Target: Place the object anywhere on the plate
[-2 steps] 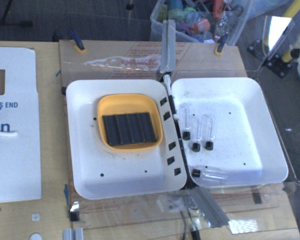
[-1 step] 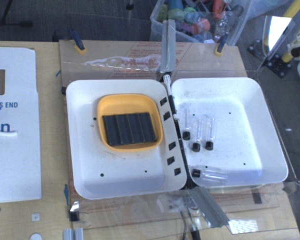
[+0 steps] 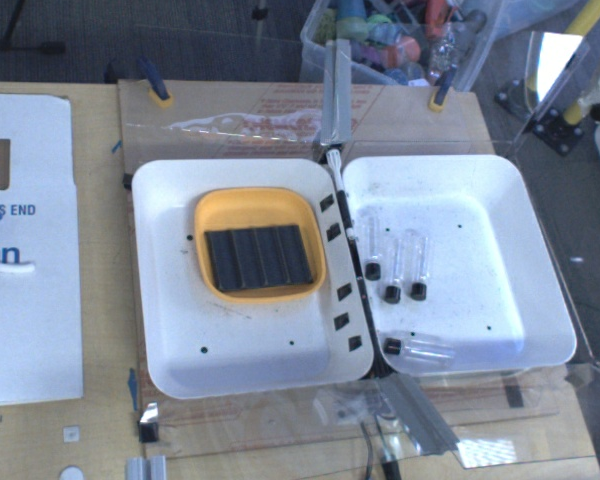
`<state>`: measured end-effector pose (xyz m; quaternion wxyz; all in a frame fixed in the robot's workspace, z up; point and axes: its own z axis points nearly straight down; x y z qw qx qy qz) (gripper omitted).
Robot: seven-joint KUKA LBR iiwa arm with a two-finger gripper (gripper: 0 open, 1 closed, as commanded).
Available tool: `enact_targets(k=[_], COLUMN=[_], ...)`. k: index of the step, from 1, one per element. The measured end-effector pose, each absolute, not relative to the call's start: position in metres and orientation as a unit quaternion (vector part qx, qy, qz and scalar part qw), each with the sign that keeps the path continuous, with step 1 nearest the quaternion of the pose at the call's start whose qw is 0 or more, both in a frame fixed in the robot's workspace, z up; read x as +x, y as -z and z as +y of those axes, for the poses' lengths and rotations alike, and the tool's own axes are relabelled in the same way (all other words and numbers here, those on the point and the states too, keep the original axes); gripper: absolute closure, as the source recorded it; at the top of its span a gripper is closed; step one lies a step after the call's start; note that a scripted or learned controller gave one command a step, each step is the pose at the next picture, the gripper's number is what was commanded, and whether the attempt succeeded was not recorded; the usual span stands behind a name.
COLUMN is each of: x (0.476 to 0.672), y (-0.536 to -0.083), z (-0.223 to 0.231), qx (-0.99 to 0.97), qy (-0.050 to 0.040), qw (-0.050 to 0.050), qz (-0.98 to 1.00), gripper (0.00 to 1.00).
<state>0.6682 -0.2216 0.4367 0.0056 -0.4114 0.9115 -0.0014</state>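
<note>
A yellow square plate (image 3: 255, 206) sits in the left white bin (image 3: 180, 338), toward its back middle. A black ribbed rectangular object (image 3: 258, 257) lies flat on the plate, covering its front half and reaching close to the front rim. Several clear vials with black caps lie in the right bin (image 3: 490, 238): three side by side near the divider (image 3: 391, 266) and one on its side at the front left corner (image 3: 417, 347).
A divider (image 3: 340, 258) with black clips runs between the two bins. A clear box of colourful toys (image 3: 400, 18) stands behind the bench. A white board (image 3: 25, 258) lies left of the bins. Clamps hold the cardboard at the back.
</note>
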Motion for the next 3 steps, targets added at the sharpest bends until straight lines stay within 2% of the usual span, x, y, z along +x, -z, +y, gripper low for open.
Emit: enact_targets(k=[3], x=[0.6673], y=[-0.431], z=[-0.2195], qx=[-0.821], qy=[-0.0006], qw=[0.003], qz=[0.571], gripper=[1.0])
